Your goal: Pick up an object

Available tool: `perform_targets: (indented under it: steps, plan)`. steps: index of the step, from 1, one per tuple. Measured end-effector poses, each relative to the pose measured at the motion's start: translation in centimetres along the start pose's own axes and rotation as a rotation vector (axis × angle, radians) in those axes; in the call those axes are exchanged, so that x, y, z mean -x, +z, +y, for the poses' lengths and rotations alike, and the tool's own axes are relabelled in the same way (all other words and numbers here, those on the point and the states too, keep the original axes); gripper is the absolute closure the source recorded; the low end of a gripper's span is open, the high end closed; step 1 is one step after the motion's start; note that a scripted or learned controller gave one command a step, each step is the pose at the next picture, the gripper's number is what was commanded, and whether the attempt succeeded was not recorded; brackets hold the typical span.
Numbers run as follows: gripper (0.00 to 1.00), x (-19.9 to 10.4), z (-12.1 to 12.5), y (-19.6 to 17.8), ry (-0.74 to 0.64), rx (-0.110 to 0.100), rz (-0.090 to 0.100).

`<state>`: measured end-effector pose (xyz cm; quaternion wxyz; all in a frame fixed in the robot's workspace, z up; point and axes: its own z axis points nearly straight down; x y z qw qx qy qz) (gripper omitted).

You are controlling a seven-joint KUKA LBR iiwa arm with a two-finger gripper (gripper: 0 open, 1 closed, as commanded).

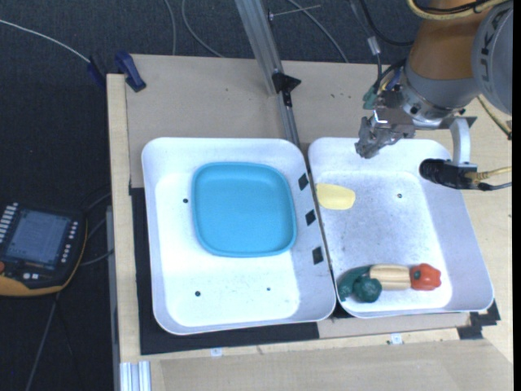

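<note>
Gripper (372, 143) over right bin's (464, 243) far edge, blue plate (244, 208) in left bin (167, 243), yellow piece (335, 196), toy vegetables (391, 280)

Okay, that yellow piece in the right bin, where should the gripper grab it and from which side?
Come straight down on the yellow piece, fingers across its shorter width. It lies flat and low near the right bin's left wall, so a side approach looks blocked; gripper sits farther back.
</note>
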<state>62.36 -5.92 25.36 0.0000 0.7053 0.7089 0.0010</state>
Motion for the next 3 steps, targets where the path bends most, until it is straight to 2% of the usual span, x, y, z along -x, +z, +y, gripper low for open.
perform_targets:
  steps: [1,3]
  plan:
    - [1.00,-3.9,-2.7,0.4,0.002,-0.001,0.000]
    - [1.00,-14.6,-7.0,2.6,0.001,-0.002,0.000]
